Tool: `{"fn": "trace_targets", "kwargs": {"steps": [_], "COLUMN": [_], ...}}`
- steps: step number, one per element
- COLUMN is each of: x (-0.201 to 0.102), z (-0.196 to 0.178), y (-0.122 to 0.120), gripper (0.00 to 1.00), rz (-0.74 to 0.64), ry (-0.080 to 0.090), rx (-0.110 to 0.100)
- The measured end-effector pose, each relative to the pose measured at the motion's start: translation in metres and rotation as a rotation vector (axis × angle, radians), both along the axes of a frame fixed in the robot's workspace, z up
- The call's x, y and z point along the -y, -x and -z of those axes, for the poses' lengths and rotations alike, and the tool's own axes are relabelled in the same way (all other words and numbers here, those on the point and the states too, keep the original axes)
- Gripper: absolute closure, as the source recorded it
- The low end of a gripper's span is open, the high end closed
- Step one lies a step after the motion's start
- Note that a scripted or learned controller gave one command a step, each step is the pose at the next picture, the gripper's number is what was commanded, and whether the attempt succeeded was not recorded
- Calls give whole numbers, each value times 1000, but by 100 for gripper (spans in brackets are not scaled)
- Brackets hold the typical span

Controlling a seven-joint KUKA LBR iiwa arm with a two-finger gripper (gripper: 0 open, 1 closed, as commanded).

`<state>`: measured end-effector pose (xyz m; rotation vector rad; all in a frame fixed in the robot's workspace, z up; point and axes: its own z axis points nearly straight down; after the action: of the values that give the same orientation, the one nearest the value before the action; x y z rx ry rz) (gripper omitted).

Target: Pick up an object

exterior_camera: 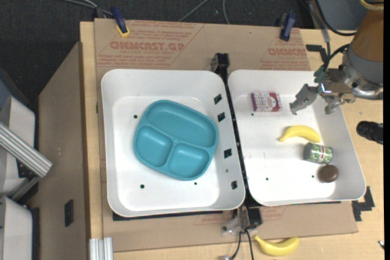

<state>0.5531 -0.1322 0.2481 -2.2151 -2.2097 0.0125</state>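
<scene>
Banana (300, 133): lay curved on the floor of the right bin (274, 187), about mid-bin, toward the far-right side. Shared that bin with three other things. Small maroon-and-white carton (265, 101): lay flat toward the bin's back, well apart from the banana. Green can (318, 153): lay on its side just beside the banana's right end, on the near side; contact between them could not be judged. Brown round lump (328, 173): sat near the bin's front right corner, just beside the can.

Left bin (119, 149): held one teal divided plate (175, 139), three compartments, lying flat and turned at an angle, near the middle.

Gripper (317, 101): hung over the back right part of the right bin, right of the carton and above the banana in the view. Fingers (300, 99) stood spread apart, with nothing seen between them and nothing touched as far as could be seen.

Second banana (277, 245): lay outside both bins, at the bench's front edge below the right bin.

Brown cardboard sheet (158, 45): lay under both bins, printed in red, pinned at the back by two clamps (120, 21).
</scene>
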Motion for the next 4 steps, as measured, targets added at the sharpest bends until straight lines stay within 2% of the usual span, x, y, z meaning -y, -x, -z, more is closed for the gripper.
{"fn": "trace_targets", "kwargs": {"steps": [1,4], "x": [0,-22], "z": [-7,151], "y": [-2,16], "gripper": [0,0], "rz": [-3,-2], "ry": [2,0], "rx": [13,8]}}
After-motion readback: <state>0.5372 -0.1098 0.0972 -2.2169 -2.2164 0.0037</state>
